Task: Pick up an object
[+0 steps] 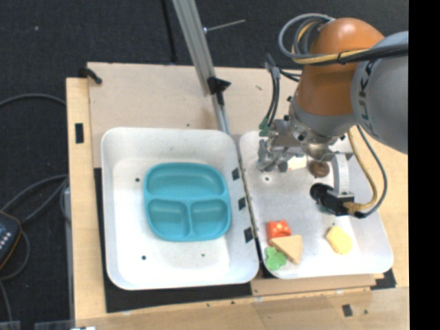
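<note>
Half the right bin [357,253] hidden under arm [337,67] and tool [275,162].

You see two white bins [124,150] on a tan surface [144,95]: a plain teal divided plate [186,201], a red block [278,228], a green piece [274,258], a tan wedge [289,247], and a yellow piece [339,240].

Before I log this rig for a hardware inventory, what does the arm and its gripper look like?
The arm is grey, with a rounded orange band above the wrist and dark lettering on the grey shell. Grey and black cables loop over the orange part, and a yellowish one trails down its side. The gripper is a small metallic grey assembly.
</note>
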{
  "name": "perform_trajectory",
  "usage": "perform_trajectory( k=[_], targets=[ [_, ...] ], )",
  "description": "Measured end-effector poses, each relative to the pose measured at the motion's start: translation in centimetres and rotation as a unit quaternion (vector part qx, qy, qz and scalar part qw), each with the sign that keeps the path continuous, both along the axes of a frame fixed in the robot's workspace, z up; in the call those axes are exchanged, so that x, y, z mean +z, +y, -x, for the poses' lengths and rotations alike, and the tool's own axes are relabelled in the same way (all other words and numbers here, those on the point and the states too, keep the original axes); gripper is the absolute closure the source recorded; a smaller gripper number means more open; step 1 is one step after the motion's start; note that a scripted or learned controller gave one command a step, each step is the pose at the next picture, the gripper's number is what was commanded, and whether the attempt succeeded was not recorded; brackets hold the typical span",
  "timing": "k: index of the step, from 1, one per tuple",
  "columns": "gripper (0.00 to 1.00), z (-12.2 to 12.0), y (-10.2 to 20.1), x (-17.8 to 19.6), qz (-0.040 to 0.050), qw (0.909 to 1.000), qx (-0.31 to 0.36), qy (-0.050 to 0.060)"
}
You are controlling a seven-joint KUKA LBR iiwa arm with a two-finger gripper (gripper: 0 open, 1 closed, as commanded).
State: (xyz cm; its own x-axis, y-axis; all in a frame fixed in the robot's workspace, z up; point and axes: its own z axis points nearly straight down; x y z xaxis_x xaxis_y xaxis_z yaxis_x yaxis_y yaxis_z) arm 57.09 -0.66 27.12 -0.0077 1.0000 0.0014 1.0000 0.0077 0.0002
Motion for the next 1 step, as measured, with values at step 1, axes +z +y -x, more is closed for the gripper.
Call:
perform_trajectory(
  k=[1],
  targets=[
    [1.0,2.0,4.67,-0.34,0.0,1.0,0.0,0.0]
  ],
)
